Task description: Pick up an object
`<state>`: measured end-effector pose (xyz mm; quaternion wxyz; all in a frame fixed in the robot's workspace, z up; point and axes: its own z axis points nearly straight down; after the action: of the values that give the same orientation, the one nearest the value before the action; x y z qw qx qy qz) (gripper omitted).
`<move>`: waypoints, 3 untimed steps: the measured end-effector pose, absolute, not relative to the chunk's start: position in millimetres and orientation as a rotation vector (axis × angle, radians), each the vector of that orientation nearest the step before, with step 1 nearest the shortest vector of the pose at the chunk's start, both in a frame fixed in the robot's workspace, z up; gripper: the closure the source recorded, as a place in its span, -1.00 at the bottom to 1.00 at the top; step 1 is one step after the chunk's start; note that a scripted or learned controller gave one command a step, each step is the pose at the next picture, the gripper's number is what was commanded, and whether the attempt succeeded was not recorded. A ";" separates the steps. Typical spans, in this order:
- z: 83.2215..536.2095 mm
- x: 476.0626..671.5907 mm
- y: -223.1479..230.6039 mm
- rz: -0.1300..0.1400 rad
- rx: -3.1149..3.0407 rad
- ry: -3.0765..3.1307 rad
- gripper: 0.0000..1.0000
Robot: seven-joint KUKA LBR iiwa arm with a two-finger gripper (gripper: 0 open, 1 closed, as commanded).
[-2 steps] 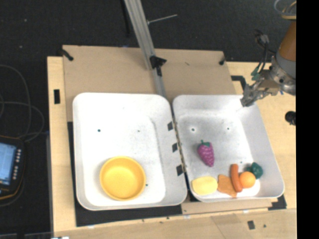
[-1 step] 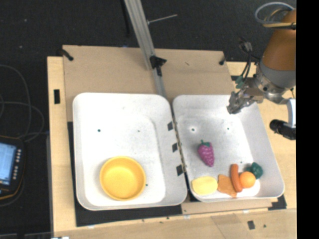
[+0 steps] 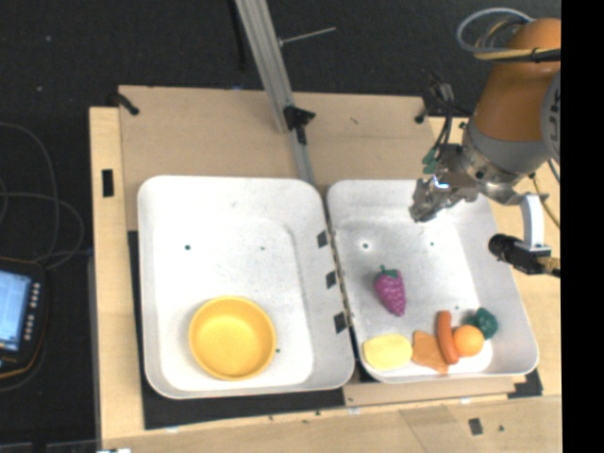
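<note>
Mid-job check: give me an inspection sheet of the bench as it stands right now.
Surface: tan bench bearing two shallow white bins side by side, left bin and right bin.
Job's things: in the right bin, a purple toy fruit with a green stem near the middle; along the near edge a pale yellow piece, an orange carrot, an orange fruit and a dark green piece, crowded together.
Clutter: yellow bowl in the left bin.
Grippers: gripper over the right bin's far part, nothing seen between its fingers.
Cables: dark cables on the floor at left.
Surroundings: metal pole slanting over the bench; handheld screen at the left edge.
</note>
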<state>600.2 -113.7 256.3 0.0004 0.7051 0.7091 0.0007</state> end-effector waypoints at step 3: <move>250.8 540.4 39.8 0.004 2.213 2.232 1.00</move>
<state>540.4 39.8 250.8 -0.0008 0.7042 0.7100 0.0012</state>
